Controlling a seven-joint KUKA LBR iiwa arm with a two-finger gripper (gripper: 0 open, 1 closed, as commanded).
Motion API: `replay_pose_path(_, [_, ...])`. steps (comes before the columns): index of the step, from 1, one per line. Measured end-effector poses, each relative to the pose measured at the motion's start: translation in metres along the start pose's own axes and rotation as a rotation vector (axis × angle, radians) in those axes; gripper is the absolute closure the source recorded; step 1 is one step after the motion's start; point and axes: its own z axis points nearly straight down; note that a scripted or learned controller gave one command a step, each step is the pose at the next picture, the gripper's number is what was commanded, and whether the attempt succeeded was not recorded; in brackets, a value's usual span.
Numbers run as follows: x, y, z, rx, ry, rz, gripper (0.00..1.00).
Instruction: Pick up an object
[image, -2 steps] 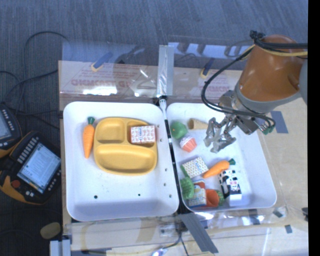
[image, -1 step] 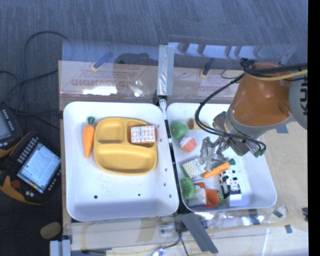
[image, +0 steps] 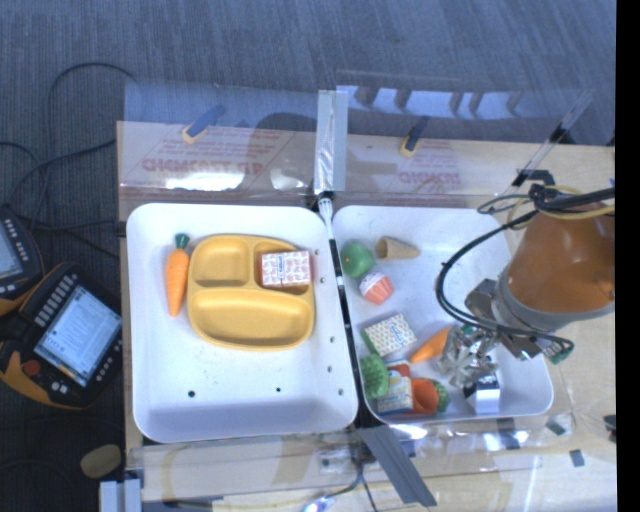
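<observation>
My gripper (image: 472, 368) hangs low in the near right part of the right bin (image: 436, 232), under the arm's orange band (image: 560, 265). Just to its left lies a small orange carrot piece (image: 431, 346). A red and green vegetable (image: 428, 395) sits below that, close to the gripper's near side. A pale patterned box (image: 389, 334), a green leafy piece (image: 374, 374) and a flat packet (image: 393, 397) lie further left. I see nothing clearly held in the gripper, whose tip is hidden among cables and metal parts.
At the back of the right bin are a green round fruit (image: 357, 259), a tan cone (image: 398, 248) and a pink cupcake-like piece (image: 377, 288). The left bin (image: 240, 390) holds a yellow divided plate (image: 235, 310) with a small box (image: 285, 269), and a carrot (image: 177, 278).
</observation>
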Motion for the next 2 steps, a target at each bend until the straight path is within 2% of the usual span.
replay_pose_path(1, [-0.029, 0.013, 0.018, 0.008, -0.004, 0.421, 1.00])
replay_pose_path(2, [-0.069, 0.002, -0.079, 0.002, -0.002, 0.823, 1.00])
